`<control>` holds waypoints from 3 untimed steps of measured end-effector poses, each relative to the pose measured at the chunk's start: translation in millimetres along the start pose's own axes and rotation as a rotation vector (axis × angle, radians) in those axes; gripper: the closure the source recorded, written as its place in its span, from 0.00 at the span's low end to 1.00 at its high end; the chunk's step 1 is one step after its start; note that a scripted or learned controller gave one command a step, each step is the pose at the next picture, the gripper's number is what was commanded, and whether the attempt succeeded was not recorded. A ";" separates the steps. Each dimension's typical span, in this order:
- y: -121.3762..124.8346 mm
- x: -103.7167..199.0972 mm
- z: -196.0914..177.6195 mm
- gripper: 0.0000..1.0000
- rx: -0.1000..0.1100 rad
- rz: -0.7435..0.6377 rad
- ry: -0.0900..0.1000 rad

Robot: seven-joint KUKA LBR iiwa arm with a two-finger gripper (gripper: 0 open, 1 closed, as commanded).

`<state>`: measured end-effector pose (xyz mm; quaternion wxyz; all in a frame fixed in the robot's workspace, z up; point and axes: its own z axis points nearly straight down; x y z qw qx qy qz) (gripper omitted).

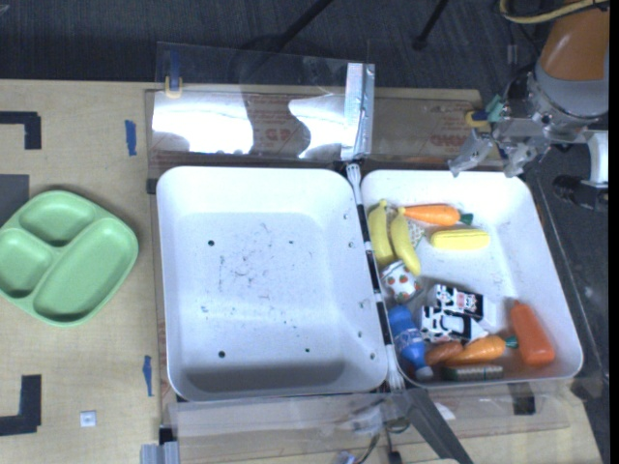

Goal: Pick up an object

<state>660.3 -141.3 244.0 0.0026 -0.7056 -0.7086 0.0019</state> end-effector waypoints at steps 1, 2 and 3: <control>-46.7 13.9 71.2 0.00 -0.001 -0.115 0.000; -3.8 7.7 142.2 0.00 -0.015 -0.265 -0.005; -11.3 12.1 144.6 0.00 -0.037 -0.308 -0.016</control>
